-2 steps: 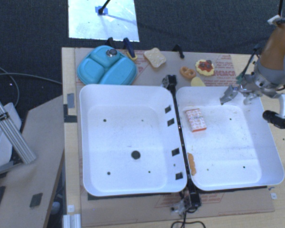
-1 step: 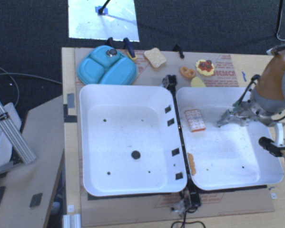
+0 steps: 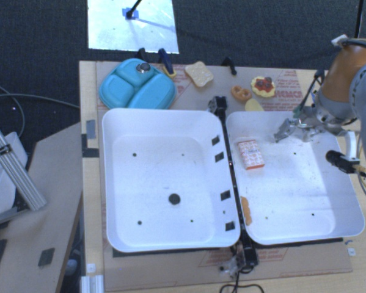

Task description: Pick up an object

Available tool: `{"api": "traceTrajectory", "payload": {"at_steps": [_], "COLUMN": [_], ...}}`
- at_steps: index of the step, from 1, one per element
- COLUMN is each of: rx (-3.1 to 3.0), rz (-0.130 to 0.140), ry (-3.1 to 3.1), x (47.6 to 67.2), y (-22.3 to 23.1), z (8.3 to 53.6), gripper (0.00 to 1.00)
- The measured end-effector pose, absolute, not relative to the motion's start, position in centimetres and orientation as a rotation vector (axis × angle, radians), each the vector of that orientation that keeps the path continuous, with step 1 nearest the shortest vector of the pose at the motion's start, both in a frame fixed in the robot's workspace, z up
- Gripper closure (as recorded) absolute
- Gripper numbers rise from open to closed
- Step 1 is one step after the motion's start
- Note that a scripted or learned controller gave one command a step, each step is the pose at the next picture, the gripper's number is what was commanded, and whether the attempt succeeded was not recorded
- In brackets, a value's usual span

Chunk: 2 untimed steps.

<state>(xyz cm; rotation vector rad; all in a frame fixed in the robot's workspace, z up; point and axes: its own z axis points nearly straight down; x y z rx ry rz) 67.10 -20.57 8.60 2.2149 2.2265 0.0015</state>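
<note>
Dark carpet surrounds my tabletop (image 3: 91, 133). The end effector (image 3: 291, 129) hovers over the right bin (image 3: 305, 224), near the box (image 3: 250, 154), fingers apart for a grab.

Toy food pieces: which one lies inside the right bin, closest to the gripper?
The red-and-white box, flat in the right bin left of the gripper. The orange piece lies farther away, against the divider.
</note>
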Motion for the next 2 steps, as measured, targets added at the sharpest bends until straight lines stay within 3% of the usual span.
{"api": "traceTrajectory", "payload": {"at_steps": [1, 2], "rx": [2.214, 2.207], "rz": [0.007, 0.009], "ry": [2.215, 2.211], "x": [59.0, 59.4], "y": [-20.8, -20.9], "z": [8.9, 10.0], "gripper": [0.0, 1.0]}}
